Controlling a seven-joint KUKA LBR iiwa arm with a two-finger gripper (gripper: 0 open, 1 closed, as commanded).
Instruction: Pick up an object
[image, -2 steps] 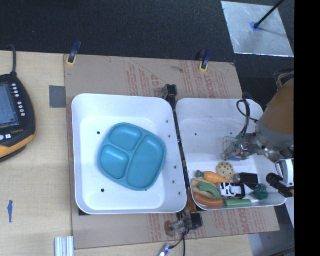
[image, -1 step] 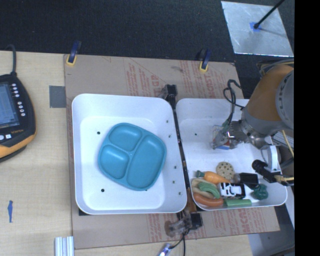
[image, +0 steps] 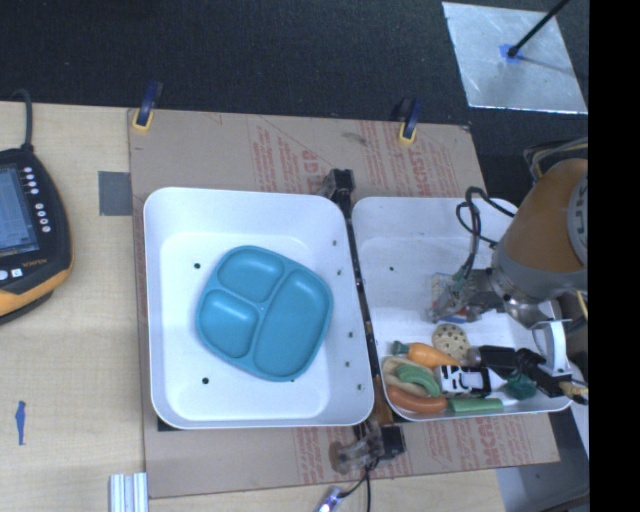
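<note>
- Brown cardboard (image: 300, 150) covers the counter (image: 70, 380), with faint red printing along its edges, too small to read.
- Left white bin (image: 160, 300), frame centre, holds a blue divided plate (image: 265, 312).
- Right white bin (image: 400, 250) carries a heap of objects (image: 455, 380) in its lower part: a carrot-like piece, a cookie, a hot dog, a green stick, a black-and-white item.
- Grey arm (image: 535, 240) enters at right; the pincer (image: 455, 298) sits near the cookie, and I cannot tell its opening.
- A handheld pendant (image: 25, 235) is cut off at left; its screen is unreadable.

The grey arm (image: 545, 235) with its orange band reaches in from the right, wrist angled down and leftward.
</note>
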